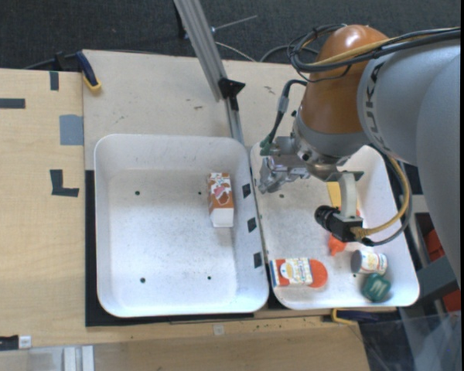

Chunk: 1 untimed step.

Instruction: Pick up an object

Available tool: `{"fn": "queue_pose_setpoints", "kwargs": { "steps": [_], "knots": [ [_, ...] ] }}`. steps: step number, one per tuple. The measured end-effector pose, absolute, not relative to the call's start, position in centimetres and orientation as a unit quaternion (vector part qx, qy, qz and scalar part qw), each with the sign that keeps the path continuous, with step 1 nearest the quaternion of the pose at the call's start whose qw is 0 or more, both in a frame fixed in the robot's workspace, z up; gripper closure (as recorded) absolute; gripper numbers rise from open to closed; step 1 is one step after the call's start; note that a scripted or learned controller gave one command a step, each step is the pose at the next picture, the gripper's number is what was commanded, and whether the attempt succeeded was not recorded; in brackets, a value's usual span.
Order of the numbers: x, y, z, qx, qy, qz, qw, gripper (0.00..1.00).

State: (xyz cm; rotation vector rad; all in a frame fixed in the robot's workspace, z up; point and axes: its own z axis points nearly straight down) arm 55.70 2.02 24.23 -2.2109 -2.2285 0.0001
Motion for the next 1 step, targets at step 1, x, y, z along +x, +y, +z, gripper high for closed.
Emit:
{"fn": "queue_pose_setpoints", "kwargs": {
  "steps": [1],
  "knots": [
    [56.68,7.95,22.93,-0.704,-0.71,0.0006,0.001,1.0]
  ]
}}
